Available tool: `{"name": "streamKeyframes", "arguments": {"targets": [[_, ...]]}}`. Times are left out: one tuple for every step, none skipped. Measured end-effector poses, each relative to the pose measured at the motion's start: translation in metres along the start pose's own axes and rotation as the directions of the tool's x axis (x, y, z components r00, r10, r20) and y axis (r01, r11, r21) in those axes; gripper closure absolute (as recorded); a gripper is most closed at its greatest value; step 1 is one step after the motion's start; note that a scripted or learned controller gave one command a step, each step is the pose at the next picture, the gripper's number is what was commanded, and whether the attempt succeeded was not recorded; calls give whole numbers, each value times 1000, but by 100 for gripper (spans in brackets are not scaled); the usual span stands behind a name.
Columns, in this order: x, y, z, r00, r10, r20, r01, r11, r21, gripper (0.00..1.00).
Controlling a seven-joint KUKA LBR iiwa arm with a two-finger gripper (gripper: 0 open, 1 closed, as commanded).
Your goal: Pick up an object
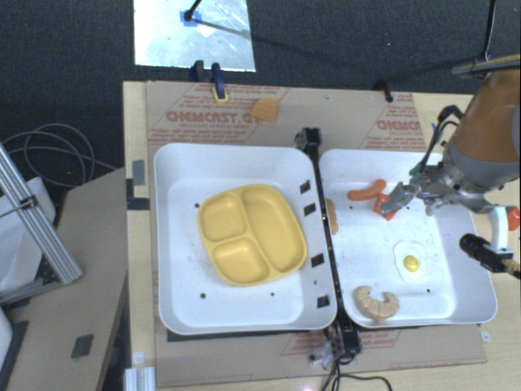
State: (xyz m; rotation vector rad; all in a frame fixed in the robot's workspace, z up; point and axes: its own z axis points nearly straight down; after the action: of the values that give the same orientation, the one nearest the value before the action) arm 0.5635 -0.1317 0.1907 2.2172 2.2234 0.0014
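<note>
The left bin (175, 218) holds a yellow divided tray (252, 235). In the right bin (464, 292) lie an orange sausage (365, 191), a croissant (376, 303) and a fried egg (411, 261). The gripper (392, 204) hangs beside the sausage; its grip cannot be told

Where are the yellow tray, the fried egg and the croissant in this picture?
yellow tray (252, 235): camera view, on the middle ridge where its three compartments meet.
fried egg (411, 261): camera view, on its yellow yolk.
croissant (376, 303): camera view, on the middle of its curved body.
</note>
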Motion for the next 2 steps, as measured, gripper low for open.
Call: {"name": "streamKeyframes", "arguments": {"targets": [[-40, 47, 112, 1000, 2, 2, -2, 1000, 1, 0], [-42, 22, -118, 1000, -1, 6, 1, 1000, -18, 0]]}}
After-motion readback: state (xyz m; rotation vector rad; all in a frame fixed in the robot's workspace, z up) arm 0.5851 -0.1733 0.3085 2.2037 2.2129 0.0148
